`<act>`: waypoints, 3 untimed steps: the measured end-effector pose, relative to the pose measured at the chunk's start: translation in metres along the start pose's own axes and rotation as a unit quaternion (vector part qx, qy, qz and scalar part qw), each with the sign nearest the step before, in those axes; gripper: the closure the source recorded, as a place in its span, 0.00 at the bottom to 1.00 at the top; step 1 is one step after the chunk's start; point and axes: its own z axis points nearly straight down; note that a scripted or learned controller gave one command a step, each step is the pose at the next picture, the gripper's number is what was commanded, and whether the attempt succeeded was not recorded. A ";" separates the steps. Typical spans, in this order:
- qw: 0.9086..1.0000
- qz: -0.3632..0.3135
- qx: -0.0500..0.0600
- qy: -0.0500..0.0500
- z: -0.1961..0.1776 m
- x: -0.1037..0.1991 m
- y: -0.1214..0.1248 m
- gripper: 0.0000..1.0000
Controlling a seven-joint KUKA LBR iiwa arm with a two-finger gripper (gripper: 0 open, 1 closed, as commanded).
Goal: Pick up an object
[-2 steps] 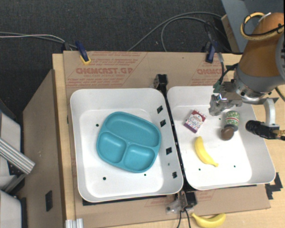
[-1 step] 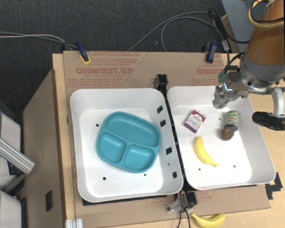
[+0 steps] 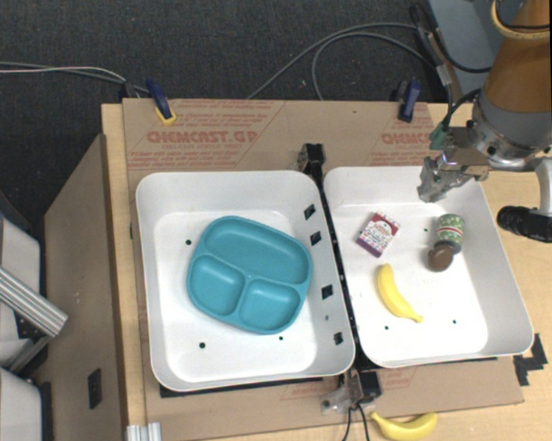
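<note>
The left white bin [image 3: 160, 264] holds a teal divided plastic plate [image 3: 249, 274]. The right white bin [image 3: 497, 325] holds a small purple packet [image 3: 378, 233], a yellow banana [image 3: 396, 294] and a green-labelled jar [image 3: 446, 241] on its side. The gripper [image 3: 435, 184] hangs over that bin's back edge, above the jar, holding nothing.

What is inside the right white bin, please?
The right bin holds a banana, a small purple packet and a small jar on its side. The gripper covers part of the bin's far edge.
</note>
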 end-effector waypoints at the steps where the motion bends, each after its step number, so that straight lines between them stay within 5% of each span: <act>1: 1.000 -0.001 0.003 0.001 0.005 0.051 -0.004 1.00; 3: 1.000 -0.002 0.004 0.001 0.038 0.147 -0.011 1.00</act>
